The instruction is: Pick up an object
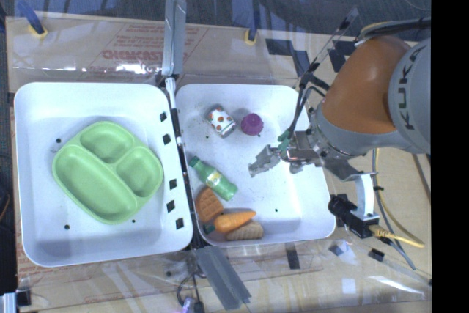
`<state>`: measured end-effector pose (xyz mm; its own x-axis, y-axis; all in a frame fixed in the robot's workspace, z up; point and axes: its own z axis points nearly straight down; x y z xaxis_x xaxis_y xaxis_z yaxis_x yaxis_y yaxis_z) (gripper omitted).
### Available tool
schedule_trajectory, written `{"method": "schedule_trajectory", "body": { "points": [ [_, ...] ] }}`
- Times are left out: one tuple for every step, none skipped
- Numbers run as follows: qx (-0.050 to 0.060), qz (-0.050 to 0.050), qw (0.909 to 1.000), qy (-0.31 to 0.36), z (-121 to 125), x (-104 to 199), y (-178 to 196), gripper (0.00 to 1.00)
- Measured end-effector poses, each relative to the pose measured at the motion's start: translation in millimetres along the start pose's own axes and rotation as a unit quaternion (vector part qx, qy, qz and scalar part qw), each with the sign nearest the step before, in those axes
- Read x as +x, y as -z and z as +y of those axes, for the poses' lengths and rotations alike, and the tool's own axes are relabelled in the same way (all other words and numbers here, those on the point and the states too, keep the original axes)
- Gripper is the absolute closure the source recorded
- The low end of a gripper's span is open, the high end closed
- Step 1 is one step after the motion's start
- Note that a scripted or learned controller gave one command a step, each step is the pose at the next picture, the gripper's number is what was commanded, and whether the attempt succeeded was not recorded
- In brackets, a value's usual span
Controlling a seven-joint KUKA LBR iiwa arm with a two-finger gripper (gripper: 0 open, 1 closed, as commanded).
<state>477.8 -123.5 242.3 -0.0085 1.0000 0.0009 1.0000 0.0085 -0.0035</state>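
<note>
White bins sit side by side on the surface (88,48). The left bin (37,113) holds a green divided plate (108,170). The right bin (308,223) holds a purple ball (252,123), a small patterned can (220,122), a green bottle (213,179), a carrot (236,219) and bread pieces (209,204). The gripper (262,162) hangs above the right bin's bare middle, right of the bottle, fingers spread and grasping nothing.
</note>
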Motion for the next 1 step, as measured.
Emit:
{"method": "schedule_trajectory", "body": {
  "points": [
    [0.0,0.0,0.9994,0.036,33.1,17.0,-139.0,0.0]
  ]
}}
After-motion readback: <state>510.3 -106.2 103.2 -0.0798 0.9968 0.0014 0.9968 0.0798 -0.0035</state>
